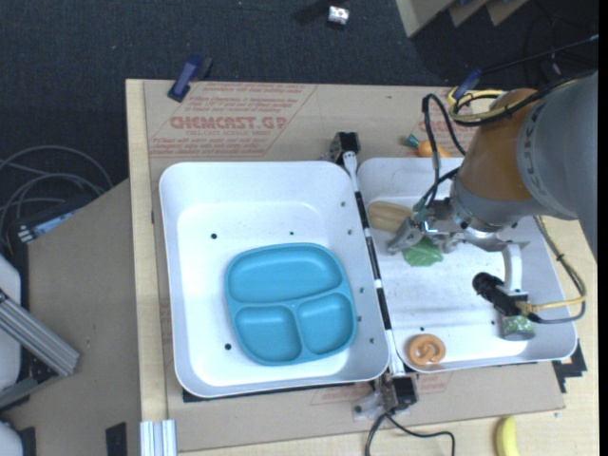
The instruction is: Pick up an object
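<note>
Yellow and curved, a small thing [506, 436] lies at the front, beyond the bins' right corner. Behind it, an orange coil [426, 350] sits in the right bin [446, 302], against its front wall. Further back in that bin lies a green lump [423, 254], near the wall shared with the left bin [171, 188]. The end effector [427, 234] is down at the lump's back edge, touching or just above it. Whether it is wide, narrow or holding the lump cannot be told. A tan piece [385, 215] lies just behind and to the left of the lump, against the shared wall. The arm [532, 160] leans in over the right bin's back right part. A blue divided plate [285, 297] lies flat in the left bin. Both bins rest on the table [237, 122], which carries a sheet with red print.
</note>
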`<state>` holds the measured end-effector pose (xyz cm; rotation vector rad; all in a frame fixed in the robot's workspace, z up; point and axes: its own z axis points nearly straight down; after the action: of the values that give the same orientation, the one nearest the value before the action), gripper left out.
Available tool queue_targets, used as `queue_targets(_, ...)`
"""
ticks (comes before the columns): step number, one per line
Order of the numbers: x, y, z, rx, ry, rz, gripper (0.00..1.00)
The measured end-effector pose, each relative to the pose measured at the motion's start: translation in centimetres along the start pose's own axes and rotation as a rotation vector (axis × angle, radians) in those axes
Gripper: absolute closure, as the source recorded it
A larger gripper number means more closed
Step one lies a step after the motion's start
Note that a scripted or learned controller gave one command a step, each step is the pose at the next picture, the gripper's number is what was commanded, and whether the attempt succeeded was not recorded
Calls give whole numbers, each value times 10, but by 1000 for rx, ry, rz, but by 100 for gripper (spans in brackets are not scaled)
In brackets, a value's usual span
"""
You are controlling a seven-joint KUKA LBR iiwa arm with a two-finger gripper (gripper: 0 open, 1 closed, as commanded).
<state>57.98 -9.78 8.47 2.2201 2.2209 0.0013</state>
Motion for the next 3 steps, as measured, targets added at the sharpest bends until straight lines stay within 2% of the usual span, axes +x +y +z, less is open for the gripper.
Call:
queue_targets(1,-1,1,-11,-4,-2,1,100)
queue_targets(2,-1,1,-11,-3,-2,1,0)
queue_targets(3,3,15,-1,-1,0,0,0)
